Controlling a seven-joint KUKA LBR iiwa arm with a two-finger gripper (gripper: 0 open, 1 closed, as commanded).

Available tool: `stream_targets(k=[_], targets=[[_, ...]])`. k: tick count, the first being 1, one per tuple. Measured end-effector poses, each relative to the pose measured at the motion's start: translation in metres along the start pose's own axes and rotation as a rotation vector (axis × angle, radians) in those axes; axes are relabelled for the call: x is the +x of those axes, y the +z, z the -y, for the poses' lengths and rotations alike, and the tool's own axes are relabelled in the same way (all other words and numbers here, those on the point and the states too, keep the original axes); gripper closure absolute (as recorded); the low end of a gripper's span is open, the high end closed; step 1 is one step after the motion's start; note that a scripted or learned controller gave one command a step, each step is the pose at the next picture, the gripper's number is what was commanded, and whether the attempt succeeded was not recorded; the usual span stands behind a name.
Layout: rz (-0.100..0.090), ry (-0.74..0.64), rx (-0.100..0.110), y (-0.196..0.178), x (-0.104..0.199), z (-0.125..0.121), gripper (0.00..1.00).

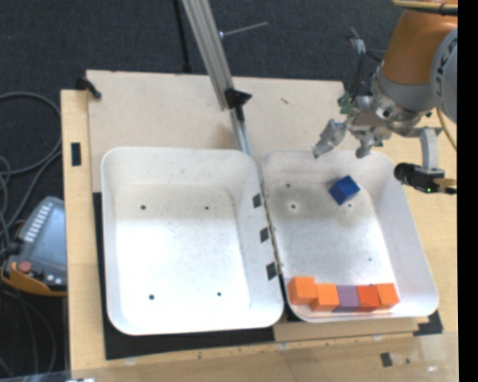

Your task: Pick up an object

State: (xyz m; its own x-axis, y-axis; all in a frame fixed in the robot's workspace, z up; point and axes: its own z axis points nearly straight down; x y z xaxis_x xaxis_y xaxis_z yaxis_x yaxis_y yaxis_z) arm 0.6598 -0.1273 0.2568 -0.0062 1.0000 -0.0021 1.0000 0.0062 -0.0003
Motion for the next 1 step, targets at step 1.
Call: stream_targets(k=[1], targets=[[0.0,0.011,0.007,0.0731,-0.0539,0.0321,0.0]])
